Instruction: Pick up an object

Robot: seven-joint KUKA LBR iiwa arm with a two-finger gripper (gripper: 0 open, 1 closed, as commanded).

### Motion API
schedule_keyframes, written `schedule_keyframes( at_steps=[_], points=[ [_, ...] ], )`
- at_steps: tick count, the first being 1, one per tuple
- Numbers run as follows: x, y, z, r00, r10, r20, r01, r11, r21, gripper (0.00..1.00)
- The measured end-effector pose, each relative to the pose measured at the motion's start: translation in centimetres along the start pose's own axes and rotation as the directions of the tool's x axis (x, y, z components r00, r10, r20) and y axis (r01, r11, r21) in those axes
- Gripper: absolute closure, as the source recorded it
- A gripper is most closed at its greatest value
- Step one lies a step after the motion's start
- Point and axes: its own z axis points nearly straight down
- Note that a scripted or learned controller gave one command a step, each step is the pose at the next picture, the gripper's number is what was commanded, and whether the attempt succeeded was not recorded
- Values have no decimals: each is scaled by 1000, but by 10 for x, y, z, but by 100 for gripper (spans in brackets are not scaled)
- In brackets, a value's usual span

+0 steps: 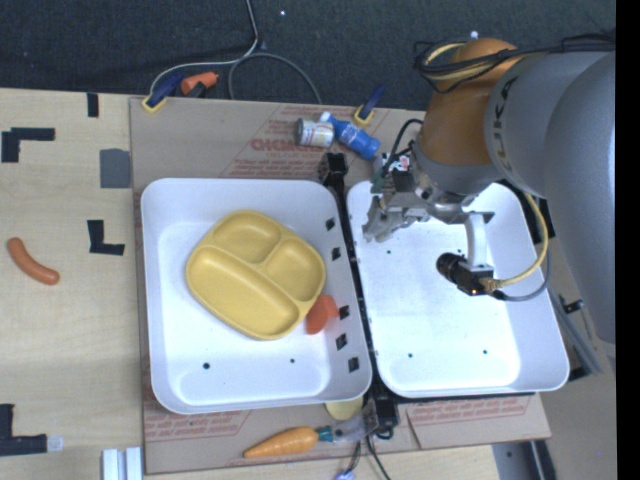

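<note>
Nearest the lens, an orange plastic carrot (283, 442) lies on the brown cardboard sheet (200, 133) that covers the tabletop, just below the left shallow white bin (165, 268). Inside that bin sits a yellow plastic plate with three compartments (256, 272), tilted a little, and a small orange-red rounded piece (320, 315) touches its lower right edge. The right shallow white bin (500, 358) lies beside it, and my claw (385, 220) hangs over its upper left corner, close to the wall between the two bins. Whether my claw is wide or narrow I cannot tell, and I see nothing held in it. Above the bins a small bottle with a blue end (338, 133) lies on the cardboard. Far left, an orange sausage-shaped toy (32, 261) rests on the pale wood.
</note>
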Motion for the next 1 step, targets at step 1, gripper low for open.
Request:
schedule_keyframes(
  at_steps=[1],
  points=[
    [75,16,3,1000,-3,1,3,1000,-4,100]
  ],
)
